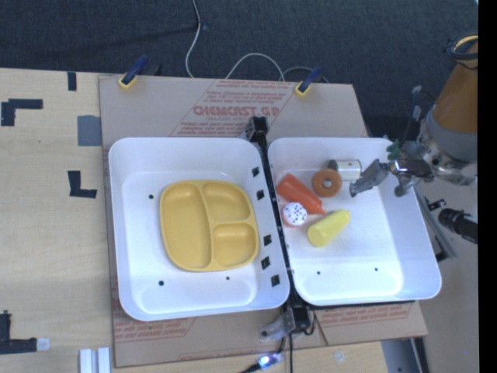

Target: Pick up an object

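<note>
2 of my fingers [386, 179] stand apart, holding nothing, beside the orange carrot [300, 194], which points up-left to down-right.

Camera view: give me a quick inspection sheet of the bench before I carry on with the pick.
Surface: cardboard sheet on a wooden bench, bearing the left bin and right bin side by side.
Job's things: in the right bin, an orange carrot-like piece, a brown ring, a small silver cylinder, a white spotted ball and a yellow piece.
Clutter: yellow divided plate in the left bin.
Grippers: gripper over the right bin's far right part, holding nothing.
Cables: white cable looping behind the bins.
Surroundings: dark carpet; two blue-yellow clamps at the cardboard's far edge.
</note>
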{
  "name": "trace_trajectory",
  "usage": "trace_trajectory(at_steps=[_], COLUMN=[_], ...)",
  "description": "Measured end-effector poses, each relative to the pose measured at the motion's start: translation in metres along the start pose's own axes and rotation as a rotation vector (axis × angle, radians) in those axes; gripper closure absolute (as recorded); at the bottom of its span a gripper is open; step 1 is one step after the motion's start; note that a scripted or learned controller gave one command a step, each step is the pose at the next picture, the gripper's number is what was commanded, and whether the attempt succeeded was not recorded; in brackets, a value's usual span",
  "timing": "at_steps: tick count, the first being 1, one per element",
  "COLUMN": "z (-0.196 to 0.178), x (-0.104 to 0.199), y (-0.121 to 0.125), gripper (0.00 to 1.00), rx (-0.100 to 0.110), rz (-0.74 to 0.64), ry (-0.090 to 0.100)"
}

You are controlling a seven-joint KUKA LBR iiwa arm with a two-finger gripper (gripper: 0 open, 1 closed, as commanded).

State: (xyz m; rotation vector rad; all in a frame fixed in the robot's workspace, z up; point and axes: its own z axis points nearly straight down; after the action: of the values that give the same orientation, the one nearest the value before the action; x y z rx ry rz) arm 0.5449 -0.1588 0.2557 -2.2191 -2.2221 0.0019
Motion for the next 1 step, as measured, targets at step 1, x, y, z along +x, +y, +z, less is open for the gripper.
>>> trace_trajectory(at_steps=[1], z=[0.0439], x=[0.0003], y=[-0.0039], gripper=[0.0], rx=[0.004], rz=[0.001], ry=[0.0])
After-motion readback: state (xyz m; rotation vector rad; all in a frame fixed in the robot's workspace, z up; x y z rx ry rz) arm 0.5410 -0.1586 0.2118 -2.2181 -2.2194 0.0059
